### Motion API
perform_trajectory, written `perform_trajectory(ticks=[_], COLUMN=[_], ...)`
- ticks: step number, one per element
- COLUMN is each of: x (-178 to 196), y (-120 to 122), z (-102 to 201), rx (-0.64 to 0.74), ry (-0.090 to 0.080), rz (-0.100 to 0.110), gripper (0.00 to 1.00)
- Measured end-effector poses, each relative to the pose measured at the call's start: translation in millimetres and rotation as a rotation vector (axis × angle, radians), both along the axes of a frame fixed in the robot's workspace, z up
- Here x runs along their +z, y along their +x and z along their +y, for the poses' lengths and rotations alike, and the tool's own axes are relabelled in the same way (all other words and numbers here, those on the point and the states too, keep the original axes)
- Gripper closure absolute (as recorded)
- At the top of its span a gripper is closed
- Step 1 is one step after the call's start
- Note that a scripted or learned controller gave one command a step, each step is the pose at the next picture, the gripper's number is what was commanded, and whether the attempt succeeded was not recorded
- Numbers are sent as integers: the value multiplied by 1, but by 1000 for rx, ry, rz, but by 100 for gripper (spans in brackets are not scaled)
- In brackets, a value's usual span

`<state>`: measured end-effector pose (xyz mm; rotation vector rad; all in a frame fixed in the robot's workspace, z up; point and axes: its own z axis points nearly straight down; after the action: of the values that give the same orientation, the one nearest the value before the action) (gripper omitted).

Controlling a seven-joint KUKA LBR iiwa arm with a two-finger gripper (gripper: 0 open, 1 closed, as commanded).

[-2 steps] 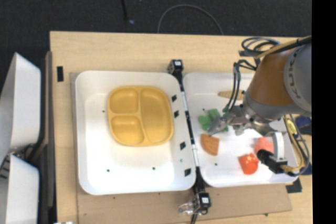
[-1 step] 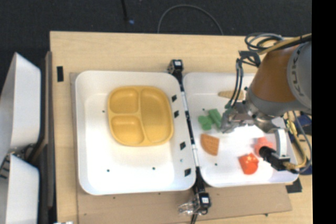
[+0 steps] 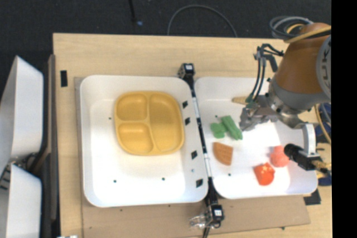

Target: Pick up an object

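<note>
The right bin [image 3: 245, 189] holds two green pieces [image 3: 226, 127] near its middle, a brown wedge [image 3: 223, 153] below them, a red piece [image 3: 265, 174] and a pink piece [image 3: 279, 156] toward the lower right. A thin tan piece [image 3: 240, 100] lies near the bin's upper part. My gripper [image 3: 248, 118] hangs low over the right bin, just right of the green pieces and apart from them. Nothing shows between its fingers.
The left bin [image 3: 95, 175] bears a yellow tray with three compartments [image 3: 149, 122]. A divider with black clips [image 3: 196, 136] runs between the bins. The arm's orange wrist [image 3: 304, 67] and cables cover the right bin's upper right corner.
</note>
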<state>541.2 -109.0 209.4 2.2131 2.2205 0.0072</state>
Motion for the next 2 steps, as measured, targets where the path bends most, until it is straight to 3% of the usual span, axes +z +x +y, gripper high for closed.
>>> perform_trajectory(ticks=[1,2], x=[54,40], y=[2,11], z=[-1,46], rx=[0,2], ry=[0,2], rz=[1,8], gripper=[100,100])
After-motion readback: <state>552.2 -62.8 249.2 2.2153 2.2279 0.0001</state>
